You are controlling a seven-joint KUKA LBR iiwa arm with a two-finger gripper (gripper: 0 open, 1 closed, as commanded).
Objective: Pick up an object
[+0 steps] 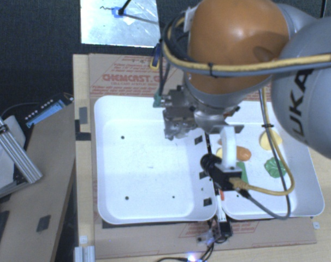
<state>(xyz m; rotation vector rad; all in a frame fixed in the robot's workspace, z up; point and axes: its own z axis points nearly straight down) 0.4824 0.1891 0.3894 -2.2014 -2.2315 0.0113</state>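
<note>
In the right bin (pixel 305 192) lie three small things: an orange piece (pixel 242 153), a yellow piece (pixel 270 140) and a green piece (pixel 275 167), close together near the bin's middle. The arm's big orange band (pixel 236 31) and grey wrist hide much of that bin's far part. My gripper (pixel 175 125) hangs over the far right corner of the left bin (pixel 138 168), to the left of the three pieces and apart from them. Nothing shows between its fingers from this angle.
Both bins rest on a cardboard sheet (pixel 122 75). A shiny foil sheet (pixel 119 12) lies beyond it at the back. An aluminium frame (pixel 12 152) and a dark strip device (pixel 45 111) stand off the bench's left side.
</note>
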